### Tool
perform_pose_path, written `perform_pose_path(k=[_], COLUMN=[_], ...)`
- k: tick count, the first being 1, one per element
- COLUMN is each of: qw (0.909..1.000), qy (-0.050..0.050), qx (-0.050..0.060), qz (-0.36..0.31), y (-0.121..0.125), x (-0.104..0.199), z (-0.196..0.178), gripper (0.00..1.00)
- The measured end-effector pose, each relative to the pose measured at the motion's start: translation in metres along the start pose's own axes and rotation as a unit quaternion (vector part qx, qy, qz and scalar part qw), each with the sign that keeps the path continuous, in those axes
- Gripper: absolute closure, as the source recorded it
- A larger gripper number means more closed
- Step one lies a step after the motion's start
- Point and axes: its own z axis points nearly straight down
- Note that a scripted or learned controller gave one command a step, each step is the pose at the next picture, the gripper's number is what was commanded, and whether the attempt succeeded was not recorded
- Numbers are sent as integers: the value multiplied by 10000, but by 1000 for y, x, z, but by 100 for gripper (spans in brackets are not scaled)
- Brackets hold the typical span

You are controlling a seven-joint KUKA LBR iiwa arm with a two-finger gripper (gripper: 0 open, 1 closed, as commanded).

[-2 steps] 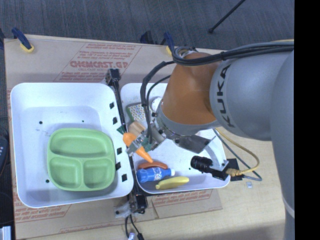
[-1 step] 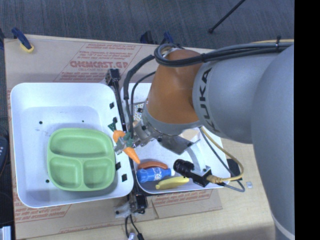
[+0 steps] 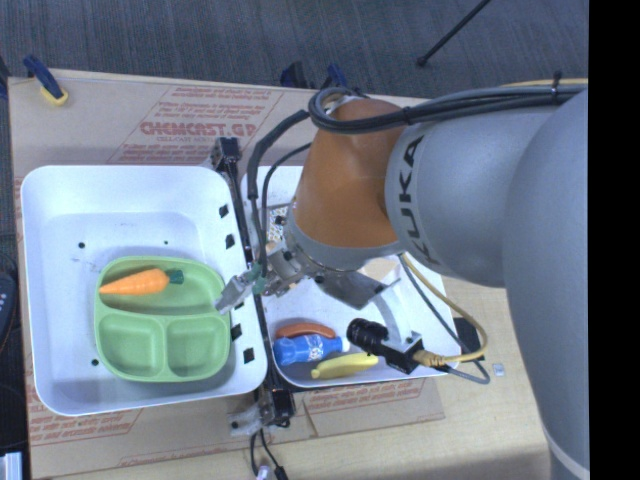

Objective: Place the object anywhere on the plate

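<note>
A green plate with three compartments lies in the left white bin. In the plate's long upper compartment lies an orange toy carrot with a green stub at its right end. My gripper hangs just right of the plate's upper right corner, over the wall between the two bins. It stands apart from the carrot, and I see nothing in it. The grey arm with its orange band covers much of the right bin.
At the front of the right bin lie an orange-red piece, a blue object and a yellow banana-like toy. A black cable plug hangs off the arm above them. Brown cardboard lies under the bins.
</note>
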Motion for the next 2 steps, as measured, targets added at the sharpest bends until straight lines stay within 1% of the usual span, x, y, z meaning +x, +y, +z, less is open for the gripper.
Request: perform_pose_path(k=[1, 2], qw=[10000, 9683], qy=[1, 3], qx=[4, 3], qz=[-31, 2496], y=[1, 35], x=[0, 37], z=[-10, 12], gripper=[100, 100])
